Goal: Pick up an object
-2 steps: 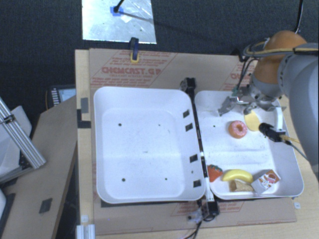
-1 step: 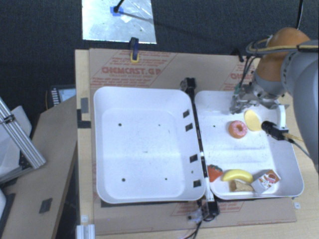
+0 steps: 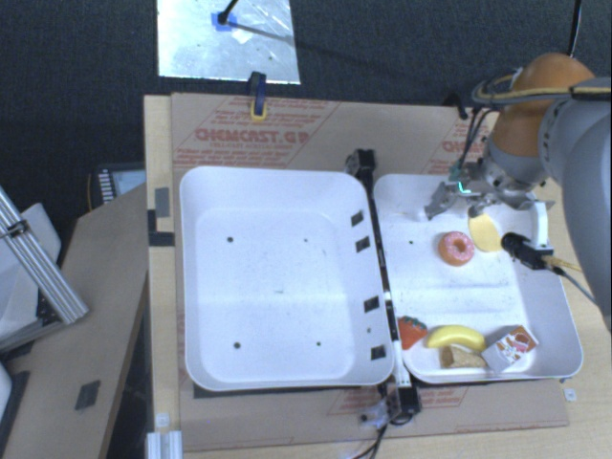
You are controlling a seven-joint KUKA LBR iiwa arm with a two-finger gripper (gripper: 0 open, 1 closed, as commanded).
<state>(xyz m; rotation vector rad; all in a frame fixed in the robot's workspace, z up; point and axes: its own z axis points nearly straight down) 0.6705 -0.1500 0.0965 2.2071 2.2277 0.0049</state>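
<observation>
Over the far part of the right bin [image 3: 564,338] hangs the gripper [image 3: 460,202], carried by the grey arm [image 3: 583,170] that comes in from the right with its orange band [image 3: 535,103] showing above the wrist. Whether the gripper is released or clenched I cannot tell from this slant (its tip is small and dark against the white floor), and nothing can be seen between it and the bin.

Just beside the gripper, toward the near side, lies a pink doughnut [image 3: 456,248] on the bin floor, and right next to that a pale yellow piece [image 3: 485,232], partly tucked under the wrist. A black cable end [image 3: 521,250] sticks out just to the right of these two.

Along the near wall of the same bin sits a loose row of things: an orange-red item [image 3: 412,333] in the corner by the divider, a yellow banana [image 3: 455,336] curving beside it, a brown piece [image 3: 461,357] touching the banana's near side, and a small red-and-white carton [image 3: 510,348] lying tilted at the right end of the row.

The left bin [image 3: 196,256] stands alongside, the two meeting at a dark strip with clips [image 3: 373,247]. Both rest on a cardboard sheet [image 3: 316,132] with red print, and beyond it lies a shiny foil square [image 3: 228,29] on the dark cloth.
</observation>
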